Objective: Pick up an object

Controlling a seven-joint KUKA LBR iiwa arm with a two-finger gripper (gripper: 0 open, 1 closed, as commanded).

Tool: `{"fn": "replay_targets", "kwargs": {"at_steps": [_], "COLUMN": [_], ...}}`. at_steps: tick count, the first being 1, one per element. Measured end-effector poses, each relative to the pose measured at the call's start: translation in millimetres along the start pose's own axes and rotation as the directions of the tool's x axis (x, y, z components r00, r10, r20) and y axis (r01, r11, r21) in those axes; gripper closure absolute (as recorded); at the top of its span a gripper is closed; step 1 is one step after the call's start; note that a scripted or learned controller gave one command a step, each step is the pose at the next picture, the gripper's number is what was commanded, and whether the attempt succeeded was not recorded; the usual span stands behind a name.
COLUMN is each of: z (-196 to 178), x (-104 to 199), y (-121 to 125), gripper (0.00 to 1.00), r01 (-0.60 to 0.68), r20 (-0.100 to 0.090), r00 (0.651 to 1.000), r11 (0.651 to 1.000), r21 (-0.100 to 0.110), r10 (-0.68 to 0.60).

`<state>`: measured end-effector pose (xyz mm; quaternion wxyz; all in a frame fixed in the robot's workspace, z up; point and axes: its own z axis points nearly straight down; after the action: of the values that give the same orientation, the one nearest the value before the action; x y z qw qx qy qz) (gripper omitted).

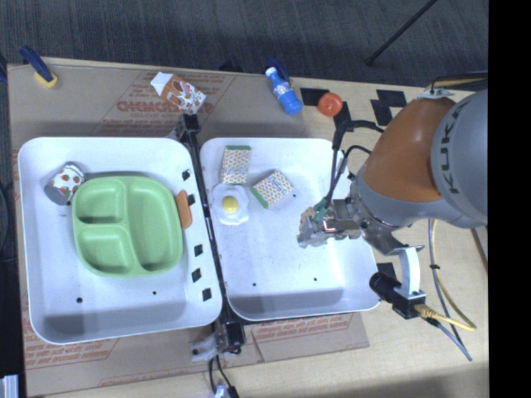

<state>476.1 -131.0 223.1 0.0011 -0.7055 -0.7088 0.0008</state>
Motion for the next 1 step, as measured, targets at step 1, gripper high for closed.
{"fn": "replay_targets", "kwargs": {"at_steps": [1], "z": [-25.3], "x": [35.4], "y": [1.4], "gripper": [1.00], "r01": [0.001], "r20": [0.000], "r00": [1.000], "r11": [1.000], "r21": [-0.004], "r10": [-0.001]}}
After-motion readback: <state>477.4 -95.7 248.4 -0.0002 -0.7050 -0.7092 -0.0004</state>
